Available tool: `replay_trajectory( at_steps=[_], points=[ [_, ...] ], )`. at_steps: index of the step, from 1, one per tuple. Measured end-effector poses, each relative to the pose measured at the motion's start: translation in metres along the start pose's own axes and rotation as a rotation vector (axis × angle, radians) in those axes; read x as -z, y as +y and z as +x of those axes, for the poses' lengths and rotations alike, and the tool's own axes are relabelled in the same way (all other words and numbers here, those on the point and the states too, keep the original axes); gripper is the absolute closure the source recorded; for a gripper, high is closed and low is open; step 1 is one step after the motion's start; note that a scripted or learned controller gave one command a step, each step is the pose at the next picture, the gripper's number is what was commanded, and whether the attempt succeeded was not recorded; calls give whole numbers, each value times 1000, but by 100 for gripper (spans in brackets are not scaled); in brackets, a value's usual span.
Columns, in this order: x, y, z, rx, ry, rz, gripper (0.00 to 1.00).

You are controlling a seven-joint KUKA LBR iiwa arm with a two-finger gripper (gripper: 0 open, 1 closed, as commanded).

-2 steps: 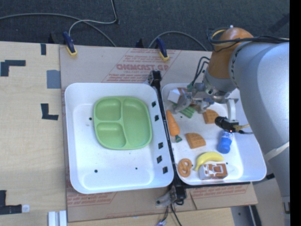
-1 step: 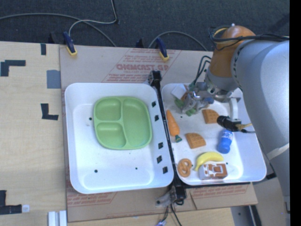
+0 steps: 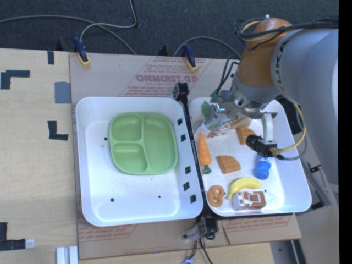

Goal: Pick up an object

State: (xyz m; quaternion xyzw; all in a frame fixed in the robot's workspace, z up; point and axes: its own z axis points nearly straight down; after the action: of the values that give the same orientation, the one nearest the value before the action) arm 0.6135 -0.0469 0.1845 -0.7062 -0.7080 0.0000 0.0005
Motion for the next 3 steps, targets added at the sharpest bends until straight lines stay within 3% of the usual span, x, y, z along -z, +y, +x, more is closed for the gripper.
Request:
replay_trajectory(
  at_steps=[1, 2, 3],
  points=[
    [-1, 1, 44, 0, 0, 1, 100],
    [7, -20, 37, -1, -1, 1, 100],
    [-1, -16, 68, 0, -1, 2, 100]
  ],
)
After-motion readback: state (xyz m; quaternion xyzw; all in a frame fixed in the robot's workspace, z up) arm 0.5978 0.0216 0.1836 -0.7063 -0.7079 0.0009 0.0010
